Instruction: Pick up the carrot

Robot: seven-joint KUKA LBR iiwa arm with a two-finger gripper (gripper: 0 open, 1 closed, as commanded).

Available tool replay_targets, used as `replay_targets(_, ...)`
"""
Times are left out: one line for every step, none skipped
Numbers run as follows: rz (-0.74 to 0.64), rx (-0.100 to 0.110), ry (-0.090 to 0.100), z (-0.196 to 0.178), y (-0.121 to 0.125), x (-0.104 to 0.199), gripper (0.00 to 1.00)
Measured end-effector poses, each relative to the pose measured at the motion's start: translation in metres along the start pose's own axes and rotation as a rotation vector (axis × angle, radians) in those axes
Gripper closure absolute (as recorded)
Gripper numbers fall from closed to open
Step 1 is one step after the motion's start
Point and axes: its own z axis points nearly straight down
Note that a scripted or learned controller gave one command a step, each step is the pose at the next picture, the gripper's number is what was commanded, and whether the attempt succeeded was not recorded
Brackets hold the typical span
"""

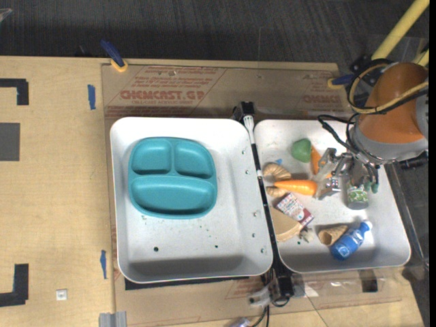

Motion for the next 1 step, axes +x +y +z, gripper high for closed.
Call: replay_targets(-0.039,-0.002,-0.003,-0.1190,0.0303,-0.0051,1.00)
